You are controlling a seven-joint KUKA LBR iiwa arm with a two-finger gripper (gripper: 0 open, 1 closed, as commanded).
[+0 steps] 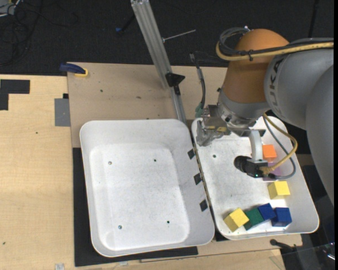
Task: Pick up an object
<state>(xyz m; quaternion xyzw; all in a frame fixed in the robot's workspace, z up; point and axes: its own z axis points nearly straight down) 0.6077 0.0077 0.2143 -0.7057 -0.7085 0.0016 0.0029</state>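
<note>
- Since it is reaching in from three o'clock, the arm (298, 77) is bending down over the right bin (231, 190), and its wrist is hanging near that bin's twelve o'clock rim.
- The left bin (135, 179) is lying just beside it at nine o'clock, their rims nearly touching.
- The gripper (205, 131) is hovering low at the right bin's eleven o'clock corner over bare floor. Nothing is showing in its grasp, and I cannot tell whether it is spread or closed.
- The things to pick are sitting well apart from it. A yellow block (235, 219), a green block (253, 217) and two blue blocks (281, 215) are huddling together at five o'clock.
- A second yellow block (279, 188) is lying alone at four o'clock and an orange block (268, 151) at three o'clock. Being loners, they are probably offering the easier grasps.
</note>
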